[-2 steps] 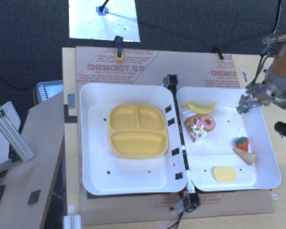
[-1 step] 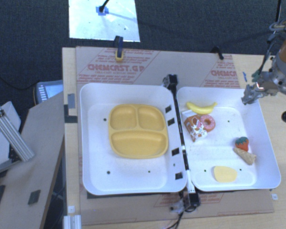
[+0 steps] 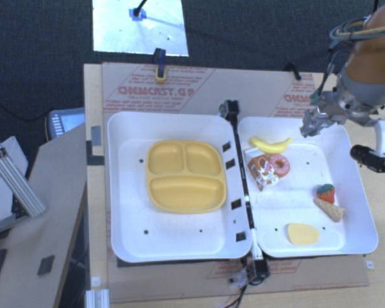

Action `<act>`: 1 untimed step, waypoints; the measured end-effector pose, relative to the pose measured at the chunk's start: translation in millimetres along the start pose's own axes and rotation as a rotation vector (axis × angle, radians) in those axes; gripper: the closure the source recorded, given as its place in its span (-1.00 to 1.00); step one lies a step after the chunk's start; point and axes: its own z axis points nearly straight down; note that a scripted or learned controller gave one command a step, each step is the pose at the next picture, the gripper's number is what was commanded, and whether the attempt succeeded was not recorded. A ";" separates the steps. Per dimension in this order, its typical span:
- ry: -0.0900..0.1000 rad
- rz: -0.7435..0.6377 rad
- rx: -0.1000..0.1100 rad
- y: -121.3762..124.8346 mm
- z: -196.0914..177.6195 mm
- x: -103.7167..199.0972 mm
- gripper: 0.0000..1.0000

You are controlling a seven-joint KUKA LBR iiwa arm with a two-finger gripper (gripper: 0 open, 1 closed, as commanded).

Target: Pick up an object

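The protective sheet [image 3: 199, 85] under the two bins carries red printed lettering. At its upper left the text reads "CHEMCAST GP". A second red print at upper right is partly covered and illegible.

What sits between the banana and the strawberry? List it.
In the camera view, the donut lies between the banana and the strawberry; bare bin floor fills the rest.

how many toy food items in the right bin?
5, none visibly hidden. Banana near the back-left, cake slice beside the divider, pink donut touching it, strawberry cone at right, yellow disc near the front.
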 end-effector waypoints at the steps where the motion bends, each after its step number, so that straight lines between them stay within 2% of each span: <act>1: 0.001 0.000 0.001 6.5 10.5 52.8 1.00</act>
